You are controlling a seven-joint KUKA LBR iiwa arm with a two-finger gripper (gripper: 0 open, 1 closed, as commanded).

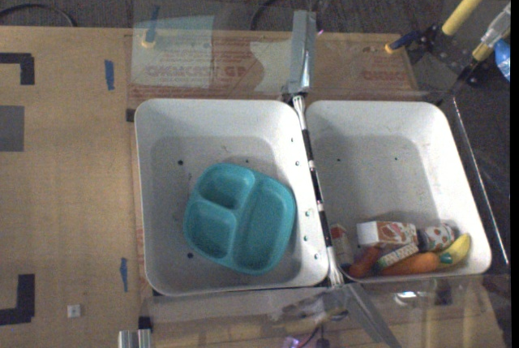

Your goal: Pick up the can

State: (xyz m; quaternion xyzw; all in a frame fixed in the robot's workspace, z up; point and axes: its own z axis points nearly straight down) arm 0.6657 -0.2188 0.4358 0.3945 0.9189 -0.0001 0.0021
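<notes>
Along the lower edge of the right bin [381, 135] a cluster of toy food is gathered: a carrot [415, 264], a banana [459, 249] and a small box [389, 233]; the can [436, 237] is seen lying among them, between box and banana; a teal divided plate [240, 216] is held by the left bin [162, 143]; the gripper's jaw state cannot be told.

Faint mirrored print on clear panel [212, 54] behind bins — not legible; no other text.
</notes>
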